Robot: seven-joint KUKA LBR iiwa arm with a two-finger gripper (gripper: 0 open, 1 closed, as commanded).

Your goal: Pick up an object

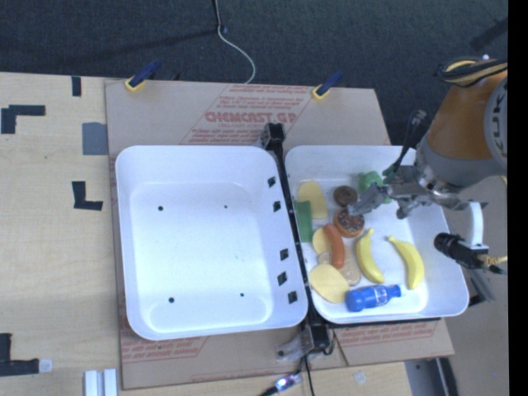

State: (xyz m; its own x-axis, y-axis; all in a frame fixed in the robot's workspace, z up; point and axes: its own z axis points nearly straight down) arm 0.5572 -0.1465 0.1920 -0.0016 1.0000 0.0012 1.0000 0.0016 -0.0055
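A robotics lab. Two white bins [198, 238] sit on a cardboard sheet [247, 114] clamped to a wooden bench [49, 163]. Black tape marks [82, 196] dot the bench's left side.

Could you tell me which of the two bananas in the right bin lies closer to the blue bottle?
The left banana, beside the sausage: its lower end nearly reaches the blue bottle. The right banana sits nearer the bin's outer wall.

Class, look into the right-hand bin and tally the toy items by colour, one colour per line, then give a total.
Yellow: 4, namely two bananas, a pale piece and a flat round piece
Green: 2
Orange-red: 1, sausage
Brown: 2, round pieces
Blue: 1, bottle
Total: 10, though overlapping pieces may hide more.
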